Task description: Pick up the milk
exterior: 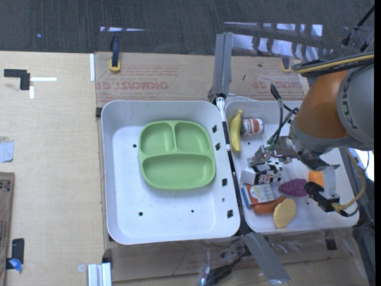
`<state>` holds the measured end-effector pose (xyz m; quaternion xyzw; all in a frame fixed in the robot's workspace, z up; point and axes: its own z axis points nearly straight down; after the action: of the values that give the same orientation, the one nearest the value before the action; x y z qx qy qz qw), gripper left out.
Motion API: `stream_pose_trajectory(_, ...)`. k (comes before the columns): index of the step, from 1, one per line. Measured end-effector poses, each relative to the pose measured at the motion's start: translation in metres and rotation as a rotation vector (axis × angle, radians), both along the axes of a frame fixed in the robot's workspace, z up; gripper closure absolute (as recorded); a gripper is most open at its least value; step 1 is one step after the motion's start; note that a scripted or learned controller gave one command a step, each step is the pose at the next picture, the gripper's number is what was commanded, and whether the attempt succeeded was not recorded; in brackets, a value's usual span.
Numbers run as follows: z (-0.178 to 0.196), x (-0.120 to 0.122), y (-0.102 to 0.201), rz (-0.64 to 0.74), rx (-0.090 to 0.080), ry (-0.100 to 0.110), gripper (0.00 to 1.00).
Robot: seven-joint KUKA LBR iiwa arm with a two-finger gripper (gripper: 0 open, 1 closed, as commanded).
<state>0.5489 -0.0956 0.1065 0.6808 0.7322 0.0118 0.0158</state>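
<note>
Arm [333,109] bent over milk [269,173] in right bin [351,218].

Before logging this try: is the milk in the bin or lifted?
Cannot tell: the milk sits under the gripper inside the right bin; contact is hidden.

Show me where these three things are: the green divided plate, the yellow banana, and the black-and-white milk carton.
green divided plate [177,155], camera view, on the ridge between its compartments.
yellow banana [236,132], camera view, on its middle.
black-and-white milk carton [269,173], camera view, on its spotted side.
</note>
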Motion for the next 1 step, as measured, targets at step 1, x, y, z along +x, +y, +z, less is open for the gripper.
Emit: stream_pose_trajectory(1, -0.014, -0.0552, -0.0141, 0.025, 0.003, 0.036, 0.0)
